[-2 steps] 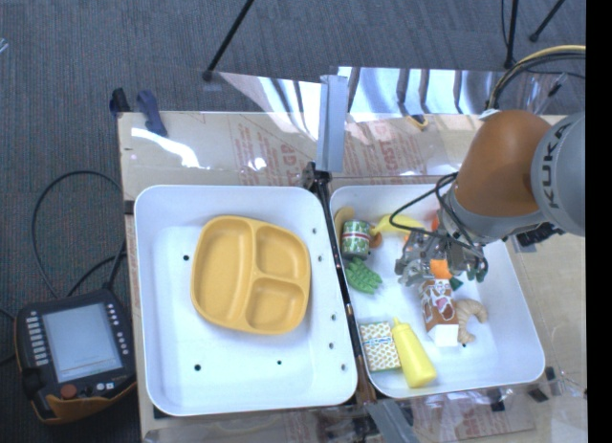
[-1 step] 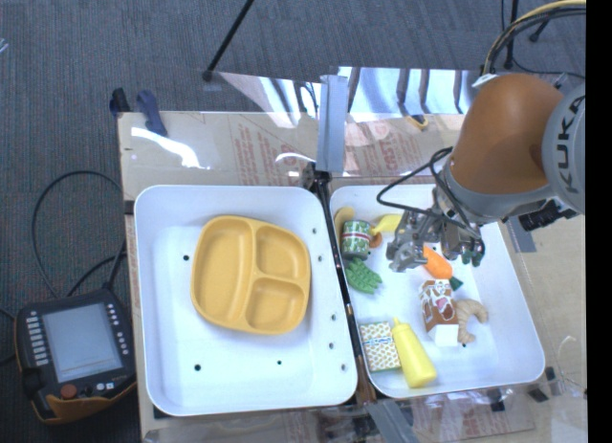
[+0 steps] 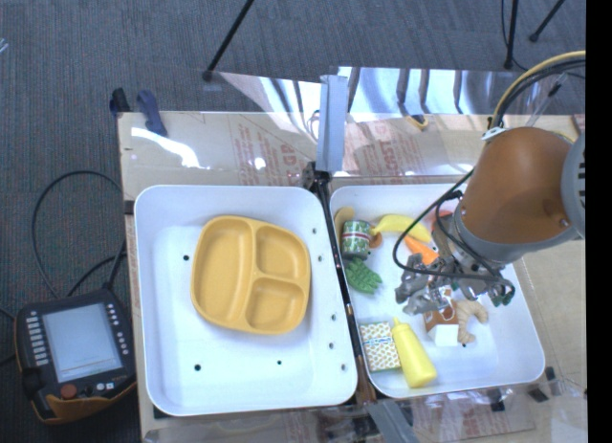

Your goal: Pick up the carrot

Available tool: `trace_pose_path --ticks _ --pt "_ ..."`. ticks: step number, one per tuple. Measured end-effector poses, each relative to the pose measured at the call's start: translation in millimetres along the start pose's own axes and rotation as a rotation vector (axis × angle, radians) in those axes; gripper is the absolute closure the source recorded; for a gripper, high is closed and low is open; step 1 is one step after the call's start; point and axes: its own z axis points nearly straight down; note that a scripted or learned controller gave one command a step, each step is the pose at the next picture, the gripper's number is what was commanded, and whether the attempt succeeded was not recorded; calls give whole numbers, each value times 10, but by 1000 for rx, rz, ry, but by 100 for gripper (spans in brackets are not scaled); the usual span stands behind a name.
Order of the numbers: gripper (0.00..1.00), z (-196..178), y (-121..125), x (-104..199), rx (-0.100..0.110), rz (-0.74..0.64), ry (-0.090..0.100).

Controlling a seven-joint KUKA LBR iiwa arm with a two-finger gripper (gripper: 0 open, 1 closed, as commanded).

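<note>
1. The arm's orange wrist [image 3: 521, 183] covers the far right corner of the right bin [image 3: 512, 360] and runs out past the picture's right edge.
2. The carrot [image 3: 417, 243] shows as a short orange stub, the rest lost under the wrist.
3. The gripper [image 3: 442, 290] is a dark tangle of metal and cable; its grip cannot be read.
4. Small brown and white items [image 3: 457, 320] under it are too crowded to name.
5. The pendant [image 3: 75, 347] is cut by the left edge.
</note>
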Motion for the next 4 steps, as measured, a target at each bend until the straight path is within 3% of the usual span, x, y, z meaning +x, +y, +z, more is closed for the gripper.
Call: trace_pose_path --ticks 1,2,3,4 --pt "0 -15 0 -9 1 -1 -3" --pt "0 599 -525 -386 -2 -26 3" --pt "0 602 -562 -270 0 -27 -2" --pt "0 585 -806 -693 2 -98 -7"
